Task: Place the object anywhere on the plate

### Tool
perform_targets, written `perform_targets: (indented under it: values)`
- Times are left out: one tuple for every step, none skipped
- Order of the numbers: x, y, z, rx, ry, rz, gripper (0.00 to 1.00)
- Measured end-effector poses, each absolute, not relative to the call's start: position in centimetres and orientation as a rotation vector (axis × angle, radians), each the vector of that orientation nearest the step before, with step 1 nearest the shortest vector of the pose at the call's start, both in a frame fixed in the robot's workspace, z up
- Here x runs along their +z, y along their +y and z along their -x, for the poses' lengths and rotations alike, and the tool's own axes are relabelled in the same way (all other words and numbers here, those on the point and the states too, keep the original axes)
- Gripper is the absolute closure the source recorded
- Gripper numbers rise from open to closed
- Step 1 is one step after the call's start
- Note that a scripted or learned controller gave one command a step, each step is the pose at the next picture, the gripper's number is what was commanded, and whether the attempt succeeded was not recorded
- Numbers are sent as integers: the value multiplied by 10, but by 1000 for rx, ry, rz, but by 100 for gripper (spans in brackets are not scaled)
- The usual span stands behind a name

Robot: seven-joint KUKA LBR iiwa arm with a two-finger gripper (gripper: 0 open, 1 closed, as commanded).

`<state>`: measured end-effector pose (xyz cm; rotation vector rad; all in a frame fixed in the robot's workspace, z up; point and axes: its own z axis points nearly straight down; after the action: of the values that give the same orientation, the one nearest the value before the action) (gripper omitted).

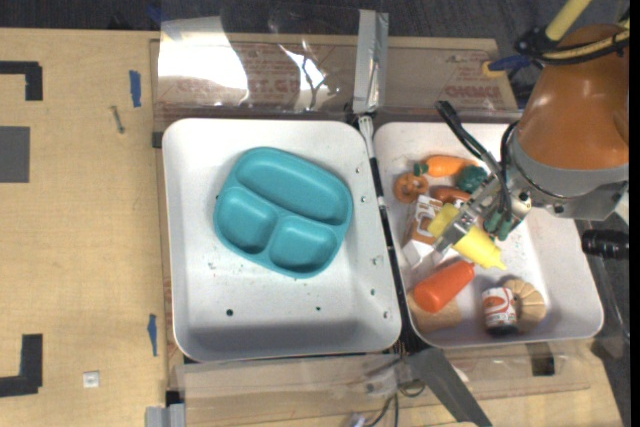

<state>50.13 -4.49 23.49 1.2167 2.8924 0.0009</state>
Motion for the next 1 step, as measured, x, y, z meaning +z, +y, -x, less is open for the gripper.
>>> perform_targets:
  values:
    - [228,-50,-592,1,2830,-1357,100]
